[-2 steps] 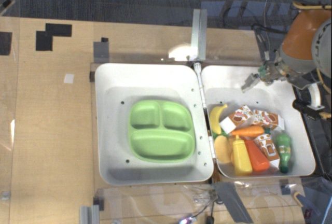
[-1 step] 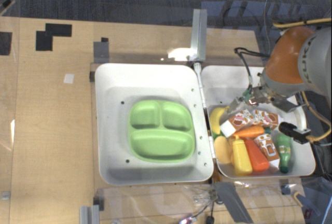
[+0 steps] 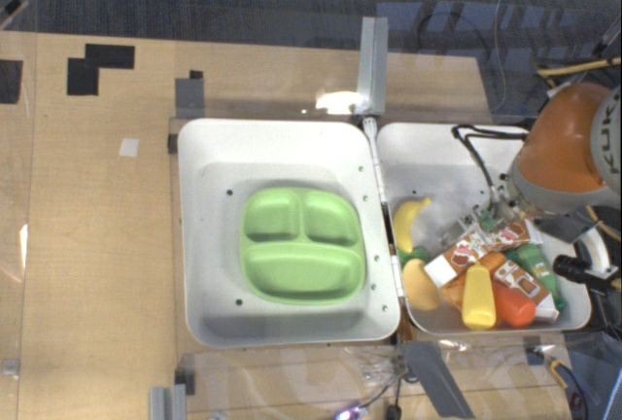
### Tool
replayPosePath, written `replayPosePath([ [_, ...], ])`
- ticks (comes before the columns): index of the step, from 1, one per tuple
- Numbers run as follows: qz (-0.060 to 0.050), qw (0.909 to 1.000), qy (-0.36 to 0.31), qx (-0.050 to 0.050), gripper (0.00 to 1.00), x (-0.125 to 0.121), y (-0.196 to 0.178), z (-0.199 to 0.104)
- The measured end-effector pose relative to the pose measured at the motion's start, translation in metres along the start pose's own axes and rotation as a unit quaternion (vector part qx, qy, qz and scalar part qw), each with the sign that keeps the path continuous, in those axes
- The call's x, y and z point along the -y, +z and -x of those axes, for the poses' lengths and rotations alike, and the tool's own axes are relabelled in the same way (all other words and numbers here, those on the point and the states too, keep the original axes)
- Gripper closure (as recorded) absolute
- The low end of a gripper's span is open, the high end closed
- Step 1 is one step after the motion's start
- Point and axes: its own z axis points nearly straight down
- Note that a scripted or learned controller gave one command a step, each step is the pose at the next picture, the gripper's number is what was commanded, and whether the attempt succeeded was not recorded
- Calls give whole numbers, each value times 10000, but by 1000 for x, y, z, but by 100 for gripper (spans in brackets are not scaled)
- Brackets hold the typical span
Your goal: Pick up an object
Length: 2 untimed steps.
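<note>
Pincer (image 3: 483,217) low over cluttered right bin (image 3: 428,151), grip state unreadable, arm (image 3: 569,141) cropped at right

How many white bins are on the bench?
2. The left bin holds a green tray; the right bin holds a pile of toy food.

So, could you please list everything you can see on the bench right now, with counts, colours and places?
white bins: two, side by side on the bench
divided plate: one, light green, middle of the left bin
banana: one, yellow, left side of the right bin
yellow bottle: one, front of the right bin
pile of small packages: count unclear, orange, red, green and white, right bin
arm: one, grey with orange band, over the right bin's right side
gripper: one, down among the pile
</note>
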Motion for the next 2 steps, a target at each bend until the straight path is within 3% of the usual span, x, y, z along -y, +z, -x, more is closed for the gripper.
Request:
replayPosePath([
  [1, -21, 9864, 1642, 12, 0, -39, 1, -39],
  [2, -63, 9905, 1371, -14, 0, 36, -3, -35],
])
